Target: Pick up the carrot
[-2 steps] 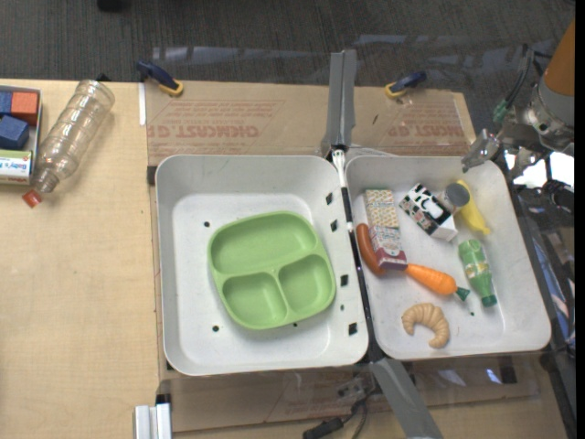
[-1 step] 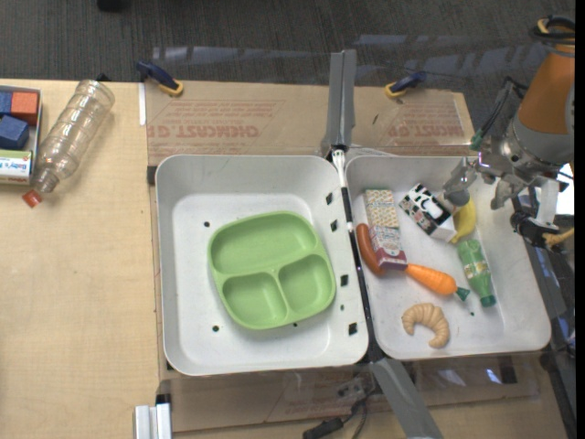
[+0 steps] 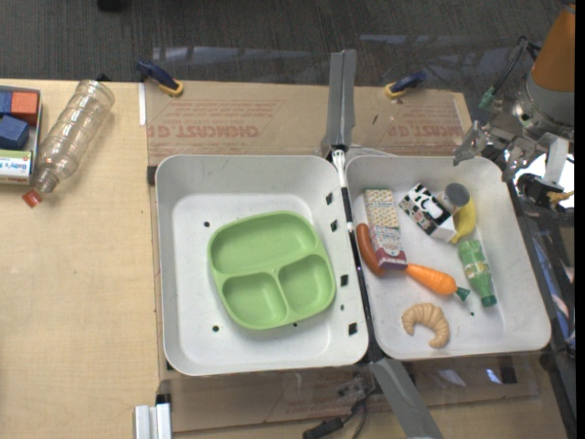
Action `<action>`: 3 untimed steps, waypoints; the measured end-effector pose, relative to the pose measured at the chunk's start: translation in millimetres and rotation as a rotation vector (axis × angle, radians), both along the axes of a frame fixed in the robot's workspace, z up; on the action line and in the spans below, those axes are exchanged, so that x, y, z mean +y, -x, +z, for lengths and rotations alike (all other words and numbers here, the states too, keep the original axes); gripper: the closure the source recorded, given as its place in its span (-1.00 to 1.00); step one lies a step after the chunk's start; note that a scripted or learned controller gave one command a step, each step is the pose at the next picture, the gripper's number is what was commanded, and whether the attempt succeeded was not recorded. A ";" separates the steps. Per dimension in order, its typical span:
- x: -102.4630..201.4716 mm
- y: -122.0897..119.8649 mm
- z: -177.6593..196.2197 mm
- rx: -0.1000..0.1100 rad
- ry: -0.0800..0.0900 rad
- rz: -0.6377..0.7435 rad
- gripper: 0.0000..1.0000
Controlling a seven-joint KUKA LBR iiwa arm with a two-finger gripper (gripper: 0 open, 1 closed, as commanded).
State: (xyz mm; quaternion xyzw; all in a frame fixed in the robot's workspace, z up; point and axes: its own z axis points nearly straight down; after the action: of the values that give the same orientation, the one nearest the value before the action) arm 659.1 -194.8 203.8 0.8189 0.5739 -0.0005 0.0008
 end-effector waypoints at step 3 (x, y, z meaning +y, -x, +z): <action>-12.9 0.0 19.0 0.001 0.000 -0.273 1.00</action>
State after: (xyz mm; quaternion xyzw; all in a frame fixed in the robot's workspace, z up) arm 659.1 -207.7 222.9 0.8893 0.4573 -0.0007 0.0004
